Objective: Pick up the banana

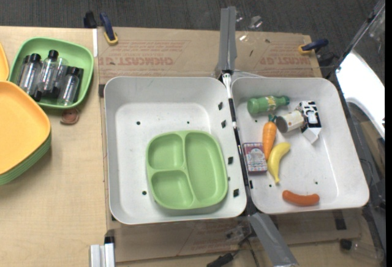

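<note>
banana [277, 160] in right bin [343, 195] — beside carrot [269, 135]

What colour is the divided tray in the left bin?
Light green; the divided plastic tray shows best in the camera view.

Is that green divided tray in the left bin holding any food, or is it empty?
Empty. The green divided tray shows bare green in all three compartments. The banana and the carrot lie in the right bin.

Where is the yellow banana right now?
The banana lies in the right-hand bin of the camera view, just below the carrot, with the small card box to its left.
</note>
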Controlling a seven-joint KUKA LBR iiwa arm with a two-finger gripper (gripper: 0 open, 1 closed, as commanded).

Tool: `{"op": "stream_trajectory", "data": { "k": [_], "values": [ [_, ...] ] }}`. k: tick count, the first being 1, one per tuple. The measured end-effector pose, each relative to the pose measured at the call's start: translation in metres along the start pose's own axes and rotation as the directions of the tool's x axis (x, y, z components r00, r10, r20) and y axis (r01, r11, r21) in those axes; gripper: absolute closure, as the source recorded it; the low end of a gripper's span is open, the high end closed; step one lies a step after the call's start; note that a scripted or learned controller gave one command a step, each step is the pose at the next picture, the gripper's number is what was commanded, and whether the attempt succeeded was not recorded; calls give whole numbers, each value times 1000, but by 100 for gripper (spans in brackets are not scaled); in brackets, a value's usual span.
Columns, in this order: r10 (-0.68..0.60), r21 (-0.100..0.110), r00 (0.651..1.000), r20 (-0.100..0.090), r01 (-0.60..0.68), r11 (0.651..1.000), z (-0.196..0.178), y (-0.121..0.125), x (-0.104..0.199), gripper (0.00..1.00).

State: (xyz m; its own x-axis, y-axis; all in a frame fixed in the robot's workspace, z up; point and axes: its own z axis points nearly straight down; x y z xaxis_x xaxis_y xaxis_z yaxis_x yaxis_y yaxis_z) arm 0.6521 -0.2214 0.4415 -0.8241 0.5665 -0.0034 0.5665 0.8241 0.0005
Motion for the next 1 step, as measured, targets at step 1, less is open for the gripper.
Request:
{"op": "stream_trajectory", "data": {
  "k": [1],
  "values": [
    [-15, 0, 1000, -1, 15, 1000, 1, -38, 58, 100]
  ]
}}
